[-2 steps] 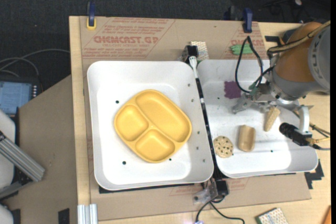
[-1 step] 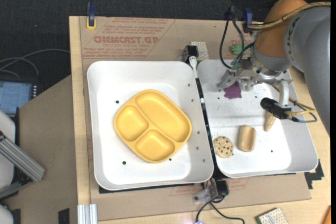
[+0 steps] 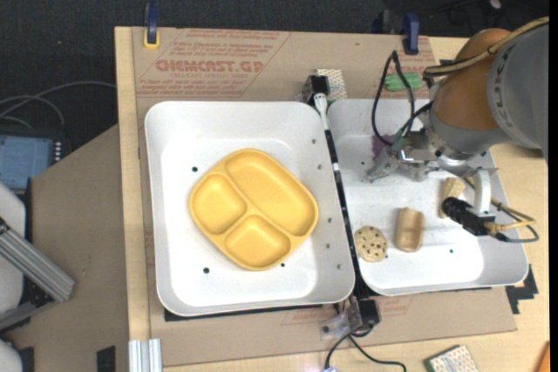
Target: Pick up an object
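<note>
The right bin (image 3: 418,274) holds a chocolate-chip cookie (image 3: 371,243) near its front left corner and a tan, bread-like block (image 3: 409,228) just right of the cookie. A smaller tan piece (image 3: 452,187) lies farther right, partly under the wrist. A small purple item (image 3: 381,144) shows at the bin's back, mostly hidden by cables. My gripper (image 3: 390,166) reaches down into the back half of this bin, behind the cookie and the tan block, with metal parts close to the bin floor. I see nothing held in it.
The left bin (image 3: 174,274) carries a yellow three-compartment plate (image 3: 252,207) at its middle. The grey arm and its orange band (image 3: 466,96) overhang the right bin's back right. Black cables loop above the gripper. A green item (image 3: 403,83) lies on the bench behind the right bin.
</note>
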`<act>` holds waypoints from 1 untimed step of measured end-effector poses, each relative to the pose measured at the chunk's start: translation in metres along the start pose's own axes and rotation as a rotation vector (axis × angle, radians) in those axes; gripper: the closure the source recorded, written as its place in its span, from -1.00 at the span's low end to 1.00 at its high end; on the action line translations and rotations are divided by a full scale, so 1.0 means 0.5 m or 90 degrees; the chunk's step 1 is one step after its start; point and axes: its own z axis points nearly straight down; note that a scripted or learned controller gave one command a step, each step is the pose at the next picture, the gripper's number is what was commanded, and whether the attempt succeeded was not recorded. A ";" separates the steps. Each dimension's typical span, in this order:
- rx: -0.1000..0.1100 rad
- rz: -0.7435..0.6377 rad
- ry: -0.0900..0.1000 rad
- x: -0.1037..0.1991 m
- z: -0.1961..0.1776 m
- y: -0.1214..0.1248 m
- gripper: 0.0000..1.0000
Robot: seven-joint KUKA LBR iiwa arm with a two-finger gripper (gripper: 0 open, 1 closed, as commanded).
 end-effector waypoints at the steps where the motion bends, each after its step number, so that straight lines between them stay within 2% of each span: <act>1: 0.001 0.002 -0.001 -0.031 0.002 -0.168 -1.00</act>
